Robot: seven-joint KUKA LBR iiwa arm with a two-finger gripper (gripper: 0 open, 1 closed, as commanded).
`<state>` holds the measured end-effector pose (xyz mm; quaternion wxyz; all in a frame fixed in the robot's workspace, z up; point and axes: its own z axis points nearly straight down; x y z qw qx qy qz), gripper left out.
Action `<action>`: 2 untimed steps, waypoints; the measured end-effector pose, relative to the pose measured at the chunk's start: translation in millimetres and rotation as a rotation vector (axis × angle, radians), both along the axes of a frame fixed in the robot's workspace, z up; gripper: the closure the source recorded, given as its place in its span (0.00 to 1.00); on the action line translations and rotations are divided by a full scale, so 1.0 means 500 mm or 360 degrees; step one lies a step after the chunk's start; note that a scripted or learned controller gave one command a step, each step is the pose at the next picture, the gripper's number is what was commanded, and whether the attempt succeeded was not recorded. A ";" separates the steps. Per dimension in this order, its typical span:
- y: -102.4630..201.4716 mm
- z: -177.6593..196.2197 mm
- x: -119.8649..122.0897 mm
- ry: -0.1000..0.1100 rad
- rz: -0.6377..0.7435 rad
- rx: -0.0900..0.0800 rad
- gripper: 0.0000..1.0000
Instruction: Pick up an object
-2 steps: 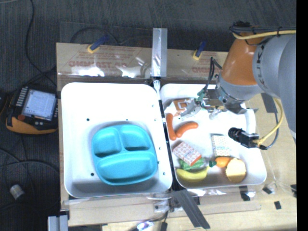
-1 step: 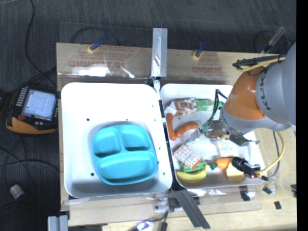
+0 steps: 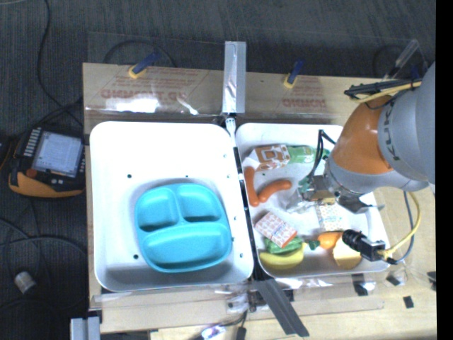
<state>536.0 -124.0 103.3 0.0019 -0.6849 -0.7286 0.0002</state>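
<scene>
just left of the hand (image 3: 309,190) — an orange sausage (image 3: 270,189)

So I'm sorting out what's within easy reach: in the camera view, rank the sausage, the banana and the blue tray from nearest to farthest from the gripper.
From the gripper:
1. Sausage, just to its left in the right bin.
2. Banana, at that bin's near edge, below and left.
3. Blue tray, across the divider in the left bin.

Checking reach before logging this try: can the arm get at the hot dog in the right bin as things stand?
Probably yes. The hot dog lies uncovered in the right bin, nothing on top of it, with the gripper just beside it, on its right in the view.
</scene>
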 end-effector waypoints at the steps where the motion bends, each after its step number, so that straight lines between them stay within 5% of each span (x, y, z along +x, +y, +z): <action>1: 0.000 0.000 0.000 0.0001 0.0000 0.0000 0.00; 2: 0.051 -0.028 0.129 -0.0016 -0.0326 -0.0009 0.00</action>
